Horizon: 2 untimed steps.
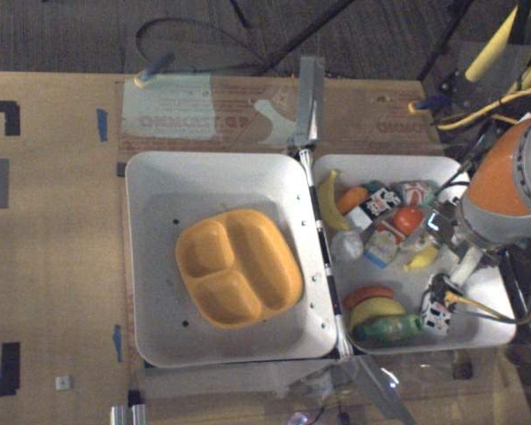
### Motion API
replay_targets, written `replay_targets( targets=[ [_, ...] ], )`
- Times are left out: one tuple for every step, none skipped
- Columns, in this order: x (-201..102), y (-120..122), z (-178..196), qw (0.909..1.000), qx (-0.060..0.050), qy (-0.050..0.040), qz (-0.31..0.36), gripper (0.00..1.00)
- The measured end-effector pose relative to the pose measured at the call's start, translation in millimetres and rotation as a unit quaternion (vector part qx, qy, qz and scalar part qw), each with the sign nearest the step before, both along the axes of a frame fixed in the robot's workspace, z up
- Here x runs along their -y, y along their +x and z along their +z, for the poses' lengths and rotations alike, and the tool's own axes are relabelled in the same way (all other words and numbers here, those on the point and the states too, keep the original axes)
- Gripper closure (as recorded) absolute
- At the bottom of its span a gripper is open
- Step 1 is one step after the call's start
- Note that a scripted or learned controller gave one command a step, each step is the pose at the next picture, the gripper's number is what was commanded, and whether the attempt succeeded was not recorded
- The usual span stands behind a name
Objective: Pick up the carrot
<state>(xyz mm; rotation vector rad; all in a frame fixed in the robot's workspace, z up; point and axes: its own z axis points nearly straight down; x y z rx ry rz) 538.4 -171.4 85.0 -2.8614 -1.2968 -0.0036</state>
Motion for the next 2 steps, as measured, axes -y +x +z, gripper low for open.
replay_targets(
  targets=[
    [30.7, -26.4, -0.1, 0.9627, 0.0, 0.0034, -0.271, 0.0],
    [40.4, 30.6, 32.6, 0.9901, -0.007, 0.008, -0.14, 0.0]
  ],
)
